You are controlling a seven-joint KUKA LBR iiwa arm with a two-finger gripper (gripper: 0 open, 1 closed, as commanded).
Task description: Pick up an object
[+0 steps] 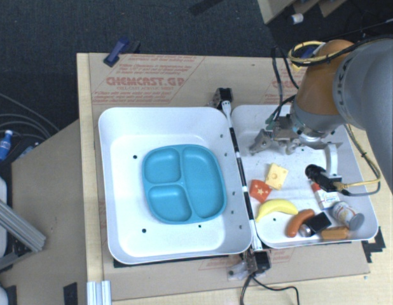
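Observation:
My gripper (273,147) hangs low over the back of the right bin (358,170), open, with nothing between its fingers. In front of it lie a yellow cheese wedge (277,175), a red wedge piece (259,189) and a banana (276,208). An orange sausage (300,221), a small black block (318,222), a second sausage (334,234) and a small grey-capped bottle (344,213) crowd the bin's near right corner. The cheese wedge is the closest thing to the gripper, a short way toward the front.
The left bin (120,138) holds a blue divided plate (183,183). A divider rail (238,164) runs between the two bins. A blue clip (116,52) lies on the board behind the bins. The arm's grey body and orange band cover the right bin's far right corner.

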